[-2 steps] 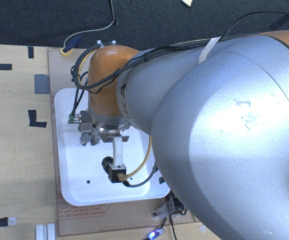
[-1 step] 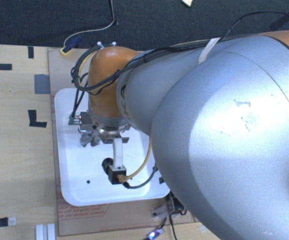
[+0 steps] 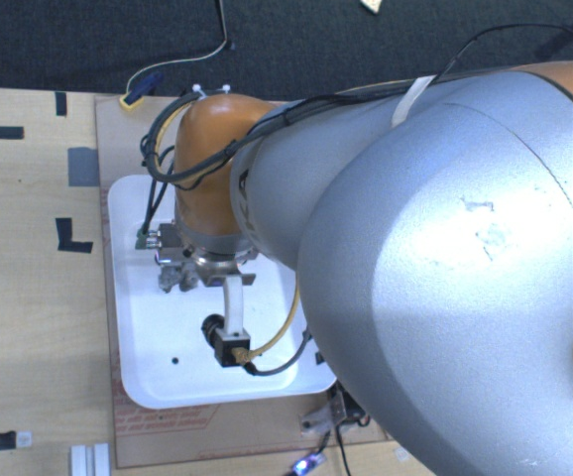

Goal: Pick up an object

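The arm (image 3: 445, 246) covered most of the view. Its wrist (image 3: 212, 167) hung low over the white bin (image 3: 140, 310), with the jaws underneath pointing down; whether they were wide or narrow could not be told. The only candidate thing was a small dark speck (image 3: 174, 360) on the bin floor at 7 o'clock from the wrist, apart from it and too small to identify. Probably tiny, light and stiff, hard to pinch off a flat floor; best taken straight from above. The rim ran near at 6 and 9 o'clock, with open floor toward 8 o'clock. Anything under the wrist was hidden.
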